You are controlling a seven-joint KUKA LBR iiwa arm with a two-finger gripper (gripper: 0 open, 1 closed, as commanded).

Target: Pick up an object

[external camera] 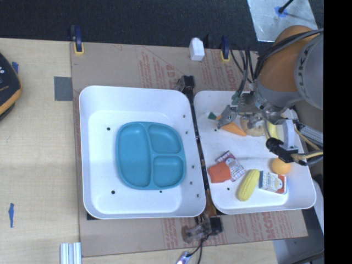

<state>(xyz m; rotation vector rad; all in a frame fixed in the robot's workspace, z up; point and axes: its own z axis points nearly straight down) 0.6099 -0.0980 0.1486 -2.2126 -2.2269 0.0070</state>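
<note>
The tool (242, 117) is hanging low over the far part of the right bin (308, 199), and I cannot tell from here how it is set, because the wrist and cables are covering it. Just under it an orange wedge-shaped piece (235, 129) is lying on the bin floor, and I am judging this to be the thing the arm is going for. It is looking like a small plastic toy food: light, stiff and rather smooth, so it could slide away if it is pinched near the thin tip. I would be taking it across the thicker middle.

Beside it, partly under the arm, something pale and brownish is sitting, too hidden for me to name. Nearer to me in the same bin, a yellow corn cob (248, 184) is lying tilted, with a red packet (219, 172) and a small patterned wrapper (236, 168) to its left and a white carton (273, 182) to its right. An orange ball (280, 166) is resting close to the arm's dark cable. The left bin (93, 147) is carrying a blue divided plate (149, 155). Both bins are standing on the brown worktop (137, 65).
</note>
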